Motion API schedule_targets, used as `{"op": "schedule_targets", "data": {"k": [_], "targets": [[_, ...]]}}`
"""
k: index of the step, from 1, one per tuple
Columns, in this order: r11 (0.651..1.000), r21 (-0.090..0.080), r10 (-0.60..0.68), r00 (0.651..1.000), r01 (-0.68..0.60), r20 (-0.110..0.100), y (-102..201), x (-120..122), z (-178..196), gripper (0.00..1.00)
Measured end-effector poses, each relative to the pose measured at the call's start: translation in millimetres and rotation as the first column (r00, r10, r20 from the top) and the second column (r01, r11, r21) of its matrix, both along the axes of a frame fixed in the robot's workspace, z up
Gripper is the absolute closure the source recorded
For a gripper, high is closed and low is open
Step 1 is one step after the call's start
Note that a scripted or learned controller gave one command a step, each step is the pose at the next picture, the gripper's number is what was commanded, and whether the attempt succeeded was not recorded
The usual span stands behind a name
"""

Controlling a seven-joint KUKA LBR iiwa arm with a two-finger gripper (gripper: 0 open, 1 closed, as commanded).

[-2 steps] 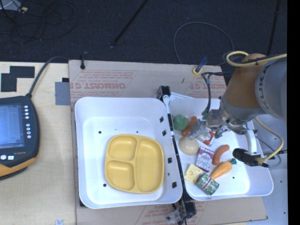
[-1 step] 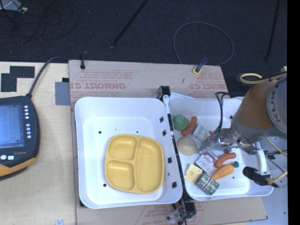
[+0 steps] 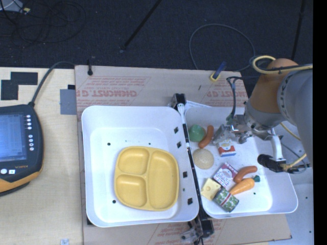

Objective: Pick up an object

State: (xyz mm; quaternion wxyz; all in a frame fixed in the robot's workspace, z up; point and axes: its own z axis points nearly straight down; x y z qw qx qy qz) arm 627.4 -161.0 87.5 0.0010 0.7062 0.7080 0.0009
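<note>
My gripper (image 3: 231,135) hangs over the back part of the right bin (image 3: 286,200), open, with nothing between its fingers. Just in front of it lies a small red and white box (image 3: 226,149). To its left are an orange-brown sausage (image 3: 206,136) and a green ball (image 3: 196,132). A beige round disc (image 3: 204,159) lies near the bin's left wall. Further forward are a pink carton (image 3: 224,176), a second sausage (image 3: 245,172), a carrot (image 3: 242,186), a yellow cheese wedge (image 3: 210,189) and a green can (image 3: 226,200).
The left bin (image 3: 97,131) holds a yellow divided plate (image 3: 147,177). The arm's grey body and orange band (image 3: 268,93) stand over the right bin's back right corner, with cables beside it. A tablet-like pendant (image 3: 15,142) lies at the far left.
</note>
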Motion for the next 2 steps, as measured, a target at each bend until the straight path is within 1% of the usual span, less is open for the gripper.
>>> {"op": "schedule_targets", "data": {"k": [1, 2], "targets": [[1.000, 0.002, -0.001, 1.000, 0.001, -0.007, 38.8, -38.6, -0.3, 0.00], [1.000, -0.003, 0.000, 1.000, 0.000, -0.014, 48.1, 15.7, -1.3, 0.00]]}}
